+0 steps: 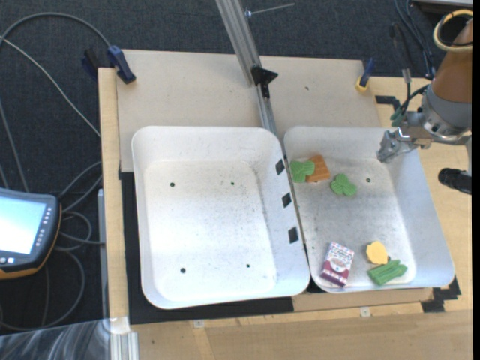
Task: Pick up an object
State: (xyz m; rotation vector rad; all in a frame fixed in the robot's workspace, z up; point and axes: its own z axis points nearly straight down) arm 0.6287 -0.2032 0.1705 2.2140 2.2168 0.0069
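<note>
The tool (388, 147) hovers over the right bin's (420, 201) far right corner; I cannot tell its state. The green piece (344, 186) lies nearest, down-left of it, apart.

The small packet (337, 263) bears print too small to read.

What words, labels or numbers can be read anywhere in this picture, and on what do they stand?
None can be read.
Small purple and white packet in the right bin: it bears print, too small and blurred to read.
Handheld screen at the left edge: lit, but nothing on it is legible.
The green, orange and yellow pieces show no lettering.
</note>
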